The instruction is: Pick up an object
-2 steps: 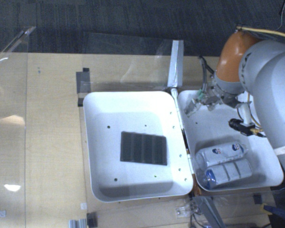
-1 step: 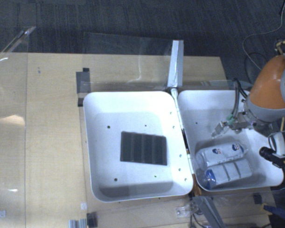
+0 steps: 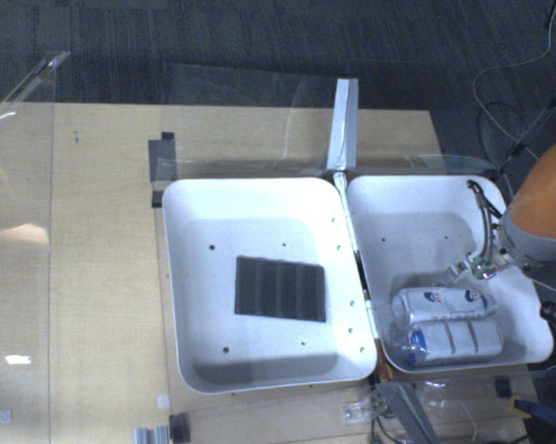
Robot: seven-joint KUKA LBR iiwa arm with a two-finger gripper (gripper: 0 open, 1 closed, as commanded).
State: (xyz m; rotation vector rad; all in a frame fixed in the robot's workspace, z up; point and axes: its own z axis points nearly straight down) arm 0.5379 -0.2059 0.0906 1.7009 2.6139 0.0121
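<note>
The arm (image 3: 543, 212) shows a rounded orange band, grey casing, and a thin curved cable.

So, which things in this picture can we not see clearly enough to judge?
- Gripper in the camera view: too small and blurred to tell how it stands against the plastic bottle.
- Arm: cut off by the right edge.
- Bottle label: too small to read.
- Dark ribbed pad: material unclear.

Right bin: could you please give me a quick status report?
Gripper low in right bin, just above bottles. Two clear plastic bottles lying side by side, not gripped. Dark ribbed pad in left bin, out of the way.
</note>
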